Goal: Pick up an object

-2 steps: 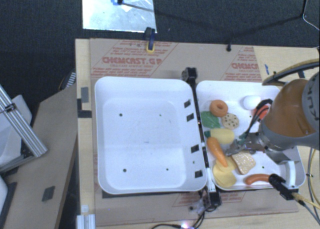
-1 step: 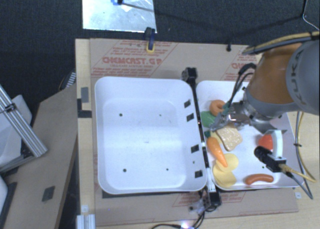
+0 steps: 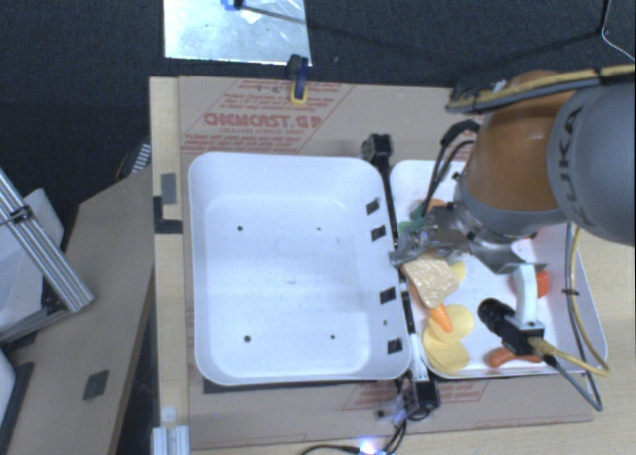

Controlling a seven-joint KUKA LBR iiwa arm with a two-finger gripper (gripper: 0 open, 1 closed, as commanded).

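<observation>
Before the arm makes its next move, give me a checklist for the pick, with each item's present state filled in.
1. Claw over the right bin: ok, it is above the bin's left side.
2. Candidate within easy reach: ok, the tan piece lies right next to the claw.
3. Claw already holding something: cannot tell, the wrist covers it.
4. Candidate free of neighbours: not ok, the small orange piece and the yellow object lie close beside it.
5. Clearance from the bin's left wall: cannot tell, the claw looks very near it.

Silver sheet (image 3: 237,4) just beyond cardboard base (image 3: 260,117).
</observation>
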